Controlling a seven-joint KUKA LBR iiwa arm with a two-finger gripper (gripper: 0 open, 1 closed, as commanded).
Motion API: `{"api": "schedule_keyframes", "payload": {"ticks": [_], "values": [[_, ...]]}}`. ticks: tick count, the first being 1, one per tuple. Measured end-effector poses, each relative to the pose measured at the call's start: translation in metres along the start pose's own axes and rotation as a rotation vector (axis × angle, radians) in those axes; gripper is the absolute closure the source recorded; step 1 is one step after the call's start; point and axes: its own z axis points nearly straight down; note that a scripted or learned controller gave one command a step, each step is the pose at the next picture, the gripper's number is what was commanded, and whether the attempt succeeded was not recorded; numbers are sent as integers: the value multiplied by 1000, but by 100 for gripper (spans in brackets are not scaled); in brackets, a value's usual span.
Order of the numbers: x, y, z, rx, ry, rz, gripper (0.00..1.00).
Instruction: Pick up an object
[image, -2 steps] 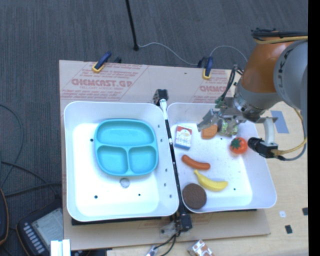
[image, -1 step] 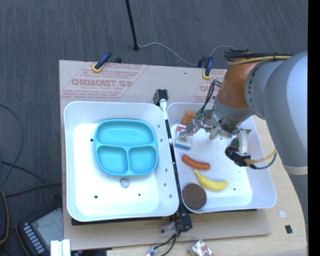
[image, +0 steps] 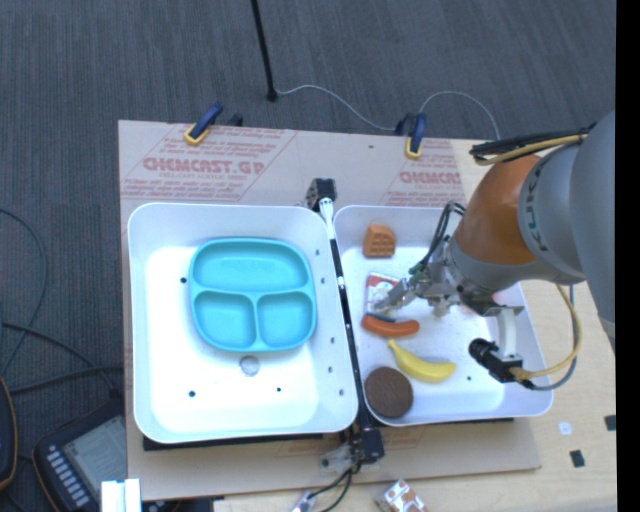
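My gripper (image: 403, 293) hangs low in the right bin (image: 520, 400), near its left side. It is right beside a small red and white packet (image: 378, 287) and just above an orange-red sausage (image: 390, 325). Nothing can be seen held in it. A yellow banana (image: 421, 363) lies in front of the sausage, and a round brown cookie (image: 388, 392) sits in the bin's near left corner. An orange waffle piece (image: 378, 240) rests at the bin's far left.
The left bin (image: 165, 400) holds a light blue divided plate (image: 252, 295) and a small grey disc (image: 249, 366). The arm's orange band (image: 500, 215) and grey body cover the right bin's far right. Blue and yellow clamps (image: 414, 135) hold the cardboard at the back.
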Motion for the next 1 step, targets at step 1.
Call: {"api": "schedule_keyframes", "payload": {"ticks": [1], "values": [[7,-46,-1,-3,-3,2,0]]}}
